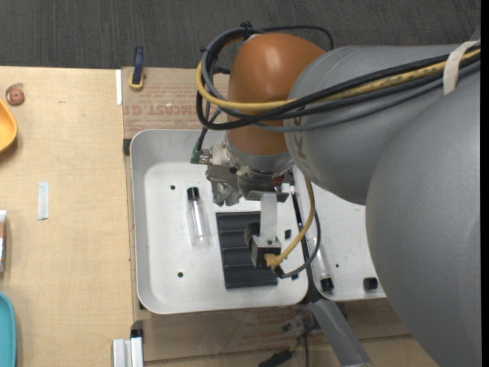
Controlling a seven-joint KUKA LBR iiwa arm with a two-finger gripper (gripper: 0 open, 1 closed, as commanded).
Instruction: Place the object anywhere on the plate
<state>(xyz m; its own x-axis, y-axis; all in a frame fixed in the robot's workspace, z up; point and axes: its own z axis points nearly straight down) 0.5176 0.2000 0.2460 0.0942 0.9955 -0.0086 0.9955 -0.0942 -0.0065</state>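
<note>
A clear tube with a black cap (196, 215) lies in the left white bin (157, 281), its cap pointing to the far side. Right of it a black ribbed slab (235, 260) lies flat on the bin floor. My gripper (226, 189) hangs low over the bin under the orange wrist band (263, 90), just right of the tube's cap and above the slab's far end. The gripper touches neither thing as far as I can see, and the wrist hides the bin's far right part.
The grey arm (397, 174) covers most of the right bin (348, 270), where two small black pieces (326, 284) show near the front. A wooden bench top (69, 167) lies to the left, with a blue clamp (137, 66) at the cardboard's far edge.
</note>
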